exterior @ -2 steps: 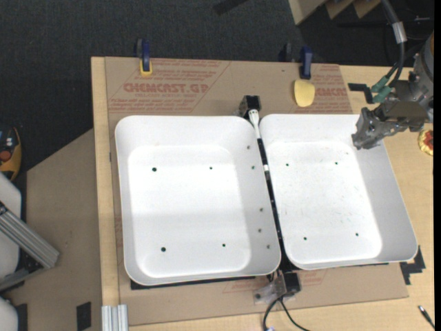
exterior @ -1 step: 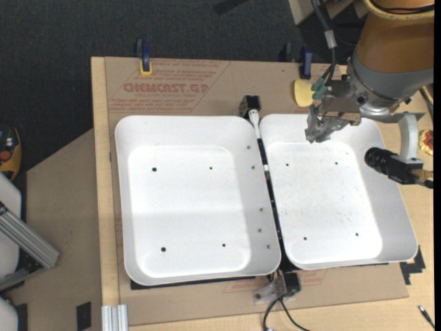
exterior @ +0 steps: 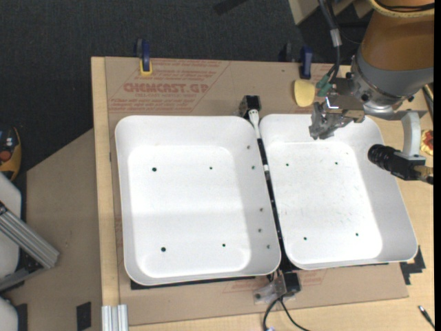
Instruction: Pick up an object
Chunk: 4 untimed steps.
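My gripper (exterior: pixel 324 128) hangs over the far left corner of the right white bin (exterior: pixel 386 247), just inside its back rim. A small pale yellow object (exterior: pixel 303 92) lies on the brown board beyond that bin, a little up and left of the gripper and apart from it. The left white bin (exterior: pixel 131 205) lies beside the right one. The grey arm with its orange band (exterior: pixel 400 26) comes in from the upper right.
Blue clamps (exterior: pixel 143 49) (exterior: pixel 305 62) hold the board's back edge. A black clip (exterior: pixel 249 106) sits where the bins meet at the back, and a cable connector (exterior: pixel 279 287) at the front. A black cylinder (exterior: pixel 391 160) juts over the right bin's right rim.
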Tool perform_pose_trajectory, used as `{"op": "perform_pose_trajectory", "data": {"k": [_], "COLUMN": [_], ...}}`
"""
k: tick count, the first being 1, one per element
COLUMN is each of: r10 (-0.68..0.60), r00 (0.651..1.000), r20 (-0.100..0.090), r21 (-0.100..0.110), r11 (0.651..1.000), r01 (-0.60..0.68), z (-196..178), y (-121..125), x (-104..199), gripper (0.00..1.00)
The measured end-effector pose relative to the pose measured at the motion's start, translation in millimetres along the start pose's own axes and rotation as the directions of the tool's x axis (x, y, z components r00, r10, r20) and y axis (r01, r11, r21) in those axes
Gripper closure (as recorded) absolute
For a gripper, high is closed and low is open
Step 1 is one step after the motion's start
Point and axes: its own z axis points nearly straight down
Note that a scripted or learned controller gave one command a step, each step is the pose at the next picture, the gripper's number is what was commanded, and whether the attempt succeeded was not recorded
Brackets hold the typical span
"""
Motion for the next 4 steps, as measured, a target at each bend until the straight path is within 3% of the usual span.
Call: {"op": "perform_pose_trajectory", "data": {"k": [1,2,3,4], "r10": [0.000,-0.006,-0.008,-0.004], "r00": [1.000,1.000,1.000,1.000], "r20": [0.001,0.000,-0.002,-0.003], "r21": [-0.007,-0.004,0.005,-0.015], "r11": [1.000,1.000,1.000,1.000], "r01": [0.000,0.006,0.008,0.004], "z": [-13,19,111,-6], "y": [15,59,63,71], "x": [-11,31,111,132], "gripper": [1.00,1.00,1.00,1.00]}}
